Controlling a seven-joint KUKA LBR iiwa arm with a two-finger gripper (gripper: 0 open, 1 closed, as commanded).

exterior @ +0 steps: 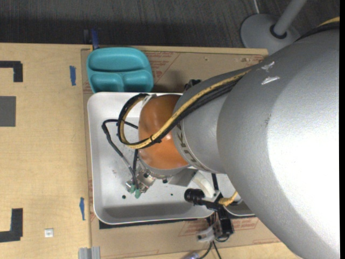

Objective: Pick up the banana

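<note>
My smooth grey arm (269, 123) over the glossy white bin (102, 161), orange band (156, 134), gripper (137, 188) low inside, grip unclear to me, moulded teal tray (119, 69) beyond.

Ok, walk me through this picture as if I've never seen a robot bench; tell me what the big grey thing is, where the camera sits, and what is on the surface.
The big grey shape is a robot arm, reaching in from the right; the orange band sits just above its wrist. The one camera is fixed above the bench and looks down at a slant, so the arm hides much of the scene. Its gripper hangs low inside a shallow white bin, near the bin's floor; whether its fingers hold anything is not clear from here. Black and yellow cables loop beside the wrist. Behind the bin a teal plastic tray lies on the cardboard-covered bench. I cannot spot the banana.
</note>
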